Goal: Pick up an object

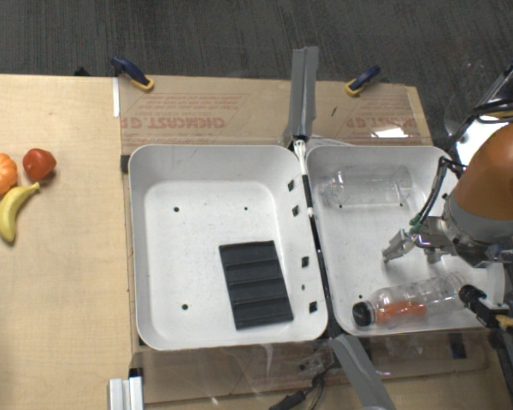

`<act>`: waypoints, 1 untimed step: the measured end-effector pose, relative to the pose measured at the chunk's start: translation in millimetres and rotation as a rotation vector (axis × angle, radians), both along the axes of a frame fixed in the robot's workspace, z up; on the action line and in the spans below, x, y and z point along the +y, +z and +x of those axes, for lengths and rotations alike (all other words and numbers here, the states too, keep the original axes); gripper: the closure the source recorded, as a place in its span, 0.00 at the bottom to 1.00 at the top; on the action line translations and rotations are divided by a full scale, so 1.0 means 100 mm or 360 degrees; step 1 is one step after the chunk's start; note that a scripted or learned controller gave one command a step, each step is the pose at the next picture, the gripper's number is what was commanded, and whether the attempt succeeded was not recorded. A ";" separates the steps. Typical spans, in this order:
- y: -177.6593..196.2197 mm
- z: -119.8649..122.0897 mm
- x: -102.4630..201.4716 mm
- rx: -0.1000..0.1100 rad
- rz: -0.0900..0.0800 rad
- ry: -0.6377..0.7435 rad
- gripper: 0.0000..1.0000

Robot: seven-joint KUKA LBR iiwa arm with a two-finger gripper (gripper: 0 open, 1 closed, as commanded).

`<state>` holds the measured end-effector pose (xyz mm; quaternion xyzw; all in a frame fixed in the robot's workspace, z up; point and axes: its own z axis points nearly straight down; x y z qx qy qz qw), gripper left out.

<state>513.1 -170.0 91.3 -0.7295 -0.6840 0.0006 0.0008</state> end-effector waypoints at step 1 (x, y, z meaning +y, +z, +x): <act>0.00 -0.36 0.05 0.0000 0.0001 0.0098 0.00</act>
